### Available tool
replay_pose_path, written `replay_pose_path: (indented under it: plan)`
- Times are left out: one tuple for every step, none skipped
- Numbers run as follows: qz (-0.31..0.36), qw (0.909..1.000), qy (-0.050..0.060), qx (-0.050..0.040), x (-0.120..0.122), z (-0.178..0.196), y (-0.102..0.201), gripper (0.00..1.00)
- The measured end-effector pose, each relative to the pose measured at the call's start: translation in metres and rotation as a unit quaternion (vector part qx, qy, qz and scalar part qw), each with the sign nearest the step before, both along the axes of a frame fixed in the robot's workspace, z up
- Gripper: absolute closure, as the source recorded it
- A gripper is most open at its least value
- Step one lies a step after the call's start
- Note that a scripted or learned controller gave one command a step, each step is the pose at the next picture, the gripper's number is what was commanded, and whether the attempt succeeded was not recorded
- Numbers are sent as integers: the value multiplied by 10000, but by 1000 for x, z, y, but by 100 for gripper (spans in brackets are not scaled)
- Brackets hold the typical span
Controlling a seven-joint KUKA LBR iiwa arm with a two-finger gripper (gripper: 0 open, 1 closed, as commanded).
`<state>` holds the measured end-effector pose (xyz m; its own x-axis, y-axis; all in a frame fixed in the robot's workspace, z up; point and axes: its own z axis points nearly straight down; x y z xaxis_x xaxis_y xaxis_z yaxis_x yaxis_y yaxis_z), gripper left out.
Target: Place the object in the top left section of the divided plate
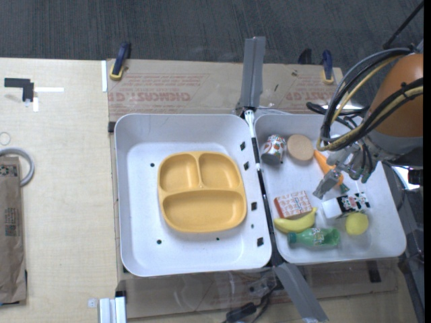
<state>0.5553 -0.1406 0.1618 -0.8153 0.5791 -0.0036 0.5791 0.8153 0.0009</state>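
Observation:
A yellow divided plate (201, 192) lies in the left white bin (135, 200), with two small sections at the back and one large section at the front. Its top left section (179, 172) has nothing in it. My gripper (328, 184) hangs low over the right bin (390, 244), just past an orange carrot-like piece (326, 162) and beside a small white and black item (347, 204). The arm's grey links and orange band (403, 93) reach in from the right, over that bin's far right corner.
The right bin also holds a patterned ball-like item (273, 148), a tan round piece (300, 147), a small printed box (293, 203), a banana (295, 222), a green bottle (316, 237) and a lemon (357, 224). A grey divider bar (253, 73) stands between the bins.

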Motion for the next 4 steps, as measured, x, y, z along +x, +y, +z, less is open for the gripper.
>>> replay_pose_path:
  plan:
    - [-16,10000,-20,-1,1,9,-1,100]
    - [-13,10000,-18,-2,1,9,-1,0]
    - [-26,10000,-35,-3,2,18,-1,100]
    - [-24,10000,-33,-4,2,18,-1,0]
